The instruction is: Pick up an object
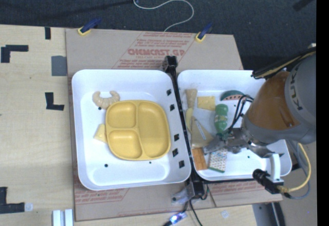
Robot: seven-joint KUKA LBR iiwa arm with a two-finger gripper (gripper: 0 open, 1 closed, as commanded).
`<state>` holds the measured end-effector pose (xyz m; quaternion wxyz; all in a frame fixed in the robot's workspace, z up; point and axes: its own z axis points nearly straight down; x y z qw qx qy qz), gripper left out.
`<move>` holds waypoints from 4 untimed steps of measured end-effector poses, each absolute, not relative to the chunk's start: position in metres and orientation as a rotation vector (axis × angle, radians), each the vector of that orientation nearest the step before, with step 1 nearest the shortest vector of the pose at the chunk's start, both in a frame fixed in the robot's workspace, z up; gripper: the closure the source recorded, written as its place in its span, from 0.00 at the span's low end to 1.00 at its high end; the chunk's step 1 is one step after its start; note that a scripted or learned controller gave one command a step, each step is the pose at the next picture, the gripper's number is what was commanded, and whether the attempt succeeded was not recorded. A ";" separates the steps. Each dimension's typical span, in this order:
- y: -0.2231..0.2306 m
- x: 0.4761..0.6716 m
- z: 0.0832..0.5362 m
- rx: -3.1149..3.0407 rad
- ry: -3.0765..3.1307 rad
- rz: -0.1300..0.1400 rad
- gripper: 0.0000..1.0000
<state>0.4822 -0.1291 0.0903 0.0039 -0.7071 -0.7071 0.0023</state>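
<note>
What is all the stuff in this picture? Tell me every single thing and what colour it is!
Shallow white plastic bins: 2, white, side by side on the bench.
Yellow divided plastic plate: 1, yellow, middle of the left bin.
Beige curved croissant-shaped toy: 1, beige, left bin, above the plate.
Yellow wedge piece: 1, yellow, partly under the plate's left edge.
Green plastic bottle: 1, green, right bin.
Pale yellow flat blocks: several, right bin, upper left part.
Speckled flat packet: 1, grey-green, right bin's front.
Orange strip: 1, orange, beside the packet.
Cardboard sheet: 1, brown, under the bins.
White cable: 1, on the dark floor.
Grey robot arm with orange band: 1, over the right bin.
Gripper: 1, low among the right bin's things.
</note>
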 end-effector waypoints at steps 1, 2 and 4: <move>-0.129 0.482 0.085 -2.220 -2.221 0.002 0.00; -0.129 0.482 0.095 -2.220 -2.221 0.003 1.00; -0.128 0.491 0.202 -2.220 -2.226 -0.002 1.00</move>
